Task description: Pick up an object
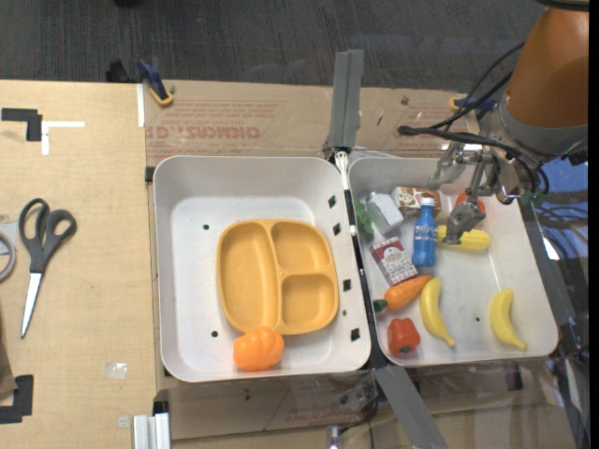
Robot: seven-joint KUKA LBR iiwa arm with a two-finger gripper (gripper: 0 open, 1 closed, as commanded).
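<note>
Arm reaching in from right, hand (465,215) hanging over right bin (533,279), far side; spread or pinching, cannot tell. Corn cob (471,241), yellow, lying just beneath hand, beside blue bottle (425,235).

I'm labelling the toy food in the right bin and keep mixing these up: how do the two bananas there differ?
The left banana is longer and lies beside the carrot; the right banana is shorter and lies alone near the right bin's outer wall. The left one's lower end points right; the right one curves more. Both are yellow, lying flat, clear of the gripper.
</note>
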